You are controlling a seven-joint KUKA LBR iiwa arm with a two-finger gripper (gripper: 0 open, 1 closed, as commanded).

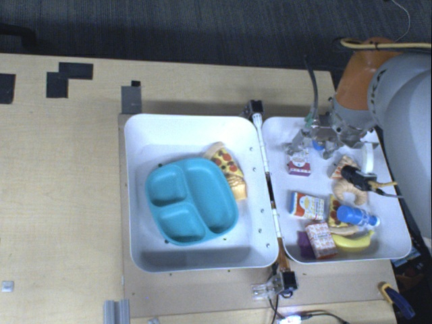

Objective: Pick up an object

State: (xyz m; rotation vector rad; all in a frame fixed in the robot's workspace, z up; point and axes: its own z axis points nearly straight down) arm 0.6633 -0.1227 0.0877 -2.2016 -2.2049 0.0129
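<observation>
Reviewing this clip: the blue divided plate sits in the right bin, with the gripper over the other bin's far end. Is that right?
Not quite. The camera view shows the blue divided plate in the left bin, not the right one. The gripper is over the far end of the other bin, the right bin, as you said.

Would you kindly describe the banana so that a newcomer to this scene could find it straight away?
Look in the right-hand white bin, the crowded one beside the bin holding the blue tray. Go to its near right corner, just below the blue bottle. The banana lies there, the one plain yellow curved thing among boxy printed packets.
</observation>
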